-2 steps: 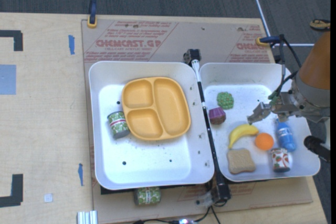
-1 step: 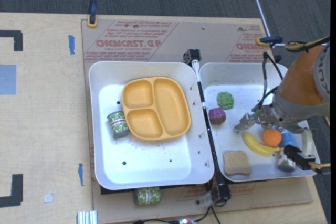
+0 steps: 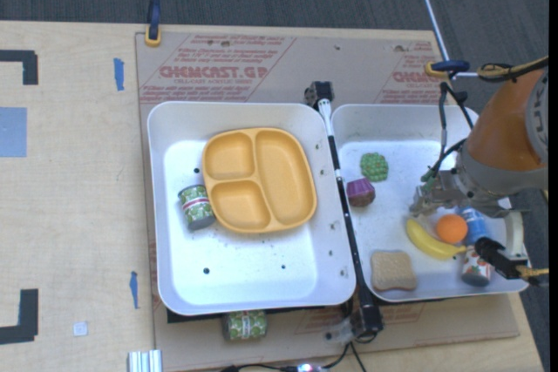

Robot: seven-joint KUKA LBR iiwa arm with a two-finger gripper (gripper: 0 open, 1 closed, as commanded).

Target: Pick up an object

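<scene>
The gripper (image 3: pixel 430 203) hangs low over the right bin (image 3: pixel 392 125), just left of the orange ball (image 3: pixel 452 228) and above the upper end of the banana (image 3: pixel 429 240); whether it is parted or closed cannot be told, as the wrist hardware masks it, and no object is seen held. Judged stage: approach to a grasp, lift not yet made. The nearest candidates are the banana, curved, smooth and yellow, and the ball, round and matte, touching each other; a blue item (image 3: pixel 476 226) lies just behind the ball. The next move calls for a clean descent on one object without nudging its neighbour. Elsewhere in that bin: a knobbly green piece (image 3: pixel 374 166), a dull purple lump (image 3: pixel 360 192), and a tan bread slice (image 3: pixel 393 270) with a porous look. The left bin (image 3: pixel 253 287) bears a yellow three-part plate (image 3: pixel 258 179), smooth plastic, and a small labelled can (image 3: pixel 197 207) beside it.
</scene>
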